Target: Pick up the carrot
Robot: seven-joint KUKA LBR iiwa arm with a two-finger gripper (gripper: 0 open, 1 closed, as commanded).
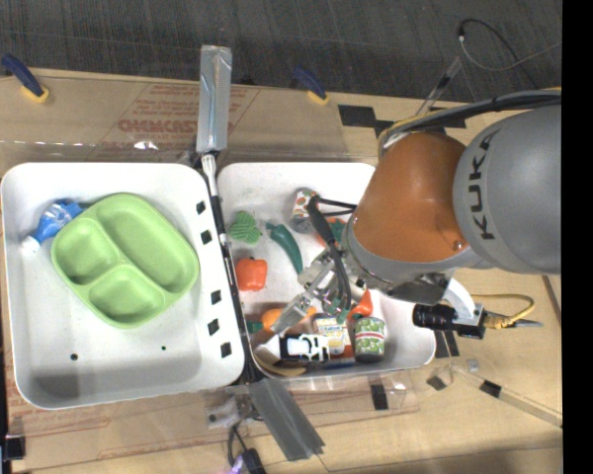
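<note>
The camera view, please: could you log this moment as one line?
gripper: low in right bin | carrot: beside gripper, not seen held | green plate: left bin

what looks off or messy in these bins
Nothing spilled or broken. The green divided plate lies skewed, partly covering a blue item; the toy foods, including a small bottle, crowd the right bin's near edge under the hand.

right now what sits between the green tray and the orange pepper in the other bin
In the camera view, the two bins' rims lie between the green tray and the orange pepper.
</note>
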